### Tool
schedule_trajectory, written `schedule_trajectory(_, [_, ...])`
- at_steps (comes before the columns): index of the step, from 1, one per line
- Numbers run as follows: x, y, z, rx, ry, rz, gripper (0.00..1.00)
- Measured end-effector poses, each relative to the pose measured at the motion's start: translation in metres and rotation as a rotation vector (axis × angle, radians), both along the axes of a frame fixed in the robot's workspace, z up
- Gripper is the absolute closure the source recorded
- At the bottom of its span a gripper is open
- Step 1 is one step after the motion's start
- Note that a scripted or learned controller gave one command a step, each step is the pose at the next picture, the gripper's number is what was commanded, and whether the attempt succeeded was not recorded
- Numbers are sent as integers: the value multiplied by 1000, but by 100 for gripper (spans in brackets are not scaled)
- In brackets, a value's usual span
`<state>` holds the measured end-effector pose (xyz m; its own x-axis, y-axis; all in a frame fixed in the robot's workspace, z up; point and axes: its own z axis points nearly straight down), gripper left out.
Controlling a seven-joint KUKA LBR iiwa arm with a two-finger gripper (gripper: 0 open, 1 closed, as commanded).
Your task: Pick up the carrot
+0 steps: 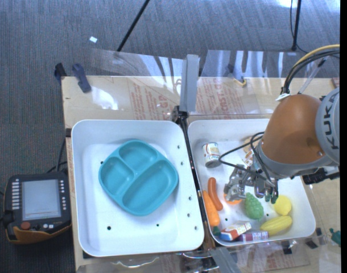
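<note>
Carrot [210, 209]: orange, tapered, lying lengthwise along the left wall of the right bin [242, 127], lower centre-right of frame. Green tip points toward the bottom edge. Looks like a toy: judged light, rigid, smooth plastic, likely slick under metal fingers. Not fragile. The round section may roll or squirt out if pinched off-centre.

Best hold, by my reading: across the thick middle, fingers closing on its two long sides. The bin wall sits just beside its left flank, so room for a finger there looks tight.

Sausage [215, 193]: red-orange, just beside the carrot on its right, upper end, nearly parallel. Close enough to be caught by mistake.

Tool [243, 187]: right of the sausage, low in the bin, pointing down and left. Something orange shows under it; cannot tell what. Whether the tool is spread or closed, cannot tell at this slant. Nothing visibly gripped. It is near the carrot but apart from it.

Further right: green bumpy item [253, 206], lemon [283, 205], yellow corn-like piece [276, 225]. A small box [236, 231] lies near the carrot's tip. Can [211, 154] sits toward the upper left of the same bin.

Left bin [82, 152] holds a blue divided plate [138, 176]. Both bins rest on the worktop [122, 95]. Pendant [37, 203] at far left.
</note>
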<state>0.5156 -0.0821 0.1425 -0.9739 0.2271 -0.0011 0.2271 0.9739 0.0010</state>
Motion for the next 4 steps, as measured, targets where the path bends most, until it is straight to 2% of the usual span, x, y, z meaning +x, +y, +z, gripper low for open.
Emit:
schedule_trajectory(1, [0, 0, -1, 0, 2, 1, 0])
schedule_trajectory(2, [3, -9, -55, -4, 2, -157, 0])
schedule_trajectory(3, [20, -13, -52, -13, -4, -653, 0])
schedule_trajectory(4, [21, -7, -45, -4, 1, -645, 100])
